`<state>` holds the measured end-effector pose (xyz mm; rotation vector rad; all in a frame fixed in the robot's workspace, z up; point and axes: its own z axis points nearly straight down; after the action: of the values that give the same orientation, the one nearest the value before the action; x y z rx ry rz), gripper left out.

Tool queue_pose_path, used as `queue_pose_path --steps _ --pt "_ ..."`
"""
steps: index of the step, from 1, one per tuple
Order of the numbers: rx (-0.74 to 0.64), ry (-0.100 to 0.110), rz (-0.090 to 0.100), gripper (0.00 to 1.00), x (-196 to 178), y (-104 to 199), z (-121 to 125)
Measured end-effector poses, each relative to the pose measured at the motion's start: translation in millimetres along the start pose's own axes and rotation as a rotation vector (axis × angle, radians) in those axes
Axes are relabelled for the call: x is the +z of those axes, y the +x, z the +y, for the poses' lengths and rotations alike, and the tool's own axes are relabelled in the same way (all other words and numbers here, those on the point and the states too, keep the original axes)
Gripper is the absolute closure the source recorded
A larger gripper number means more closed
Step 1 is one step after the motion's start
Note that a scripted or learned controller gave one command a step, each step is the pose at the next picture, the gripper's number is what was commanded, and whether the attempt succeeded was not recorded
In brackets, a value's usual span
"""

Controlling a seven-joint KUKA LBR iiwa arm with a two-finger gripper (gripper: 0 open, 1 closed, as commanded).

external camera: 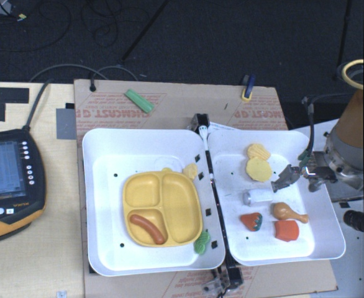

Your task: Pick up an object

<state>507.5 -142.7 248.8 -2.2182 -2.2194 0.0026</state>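
- The gripper (286, 177) is hanging over the right bin (331, 244), close to the yellow chips (258, 164). I'm seeing nothing between its fingers, but honestly can't tell how wide they are.
- Nothing is getting lifted yet: the chicken drumstick (287, 212), the orange block (286, 230), the strawberry (251, 221) and a small grey piece (247, 198) are all lying on the bin floor.
- Over in the left bin (101, 166), the yellow tray (163, 207) is holding 1 sausage (148, 227).
- So I'm guessing the whole grab and lift is still waiting to happen.
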Motion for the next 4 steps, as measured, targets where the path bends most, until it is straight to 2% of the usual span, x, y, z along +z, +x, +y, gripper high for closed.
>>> queue_pose_path --steps 1,2,3,4 --pt "0.001 0.002 0.001 1.0 -9.7 -1.1 -0.2" --pt "-0.005 0.005 0.003 1.0 37.5 71.8 -6.8" --pt "-0.007 -0.011 -0.001 1.0 27.2 123.2 124.7" --pt "-0.004 -0.011 0.001 1.0 -105.1 158.2 64.6"
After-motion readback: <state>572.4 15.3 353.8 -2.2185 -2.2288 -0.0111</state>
